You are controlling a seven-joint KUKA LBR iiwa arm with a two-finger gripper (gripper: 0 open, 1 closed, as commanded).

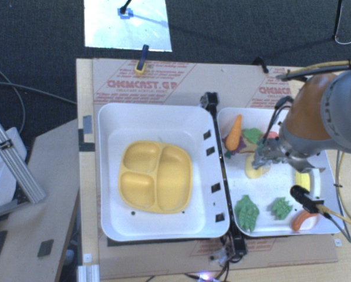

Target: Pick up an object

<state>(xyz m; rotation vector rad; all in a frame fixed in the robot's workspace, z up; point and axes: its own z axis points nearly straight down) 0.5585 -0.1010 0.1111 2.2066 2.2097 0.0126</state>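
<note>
Gripper (pixel 261 159) sits right over small pale-yellow plastic piece (pixel 255 170) in right white bin (pixel 269 228); can't tell grip state from my cam.

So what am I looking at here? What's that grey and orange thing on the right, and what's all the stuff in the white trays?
That is a robot arm, seen by a camera fixed above the bench. Its gripper is low in the right bin, right at a small yellow piece; whether it holds it is unclear. Nearby lie toy foods: a carrot, two green leafy pieces and an orange piece. The left bin holds a yellow divided plate.
</note>
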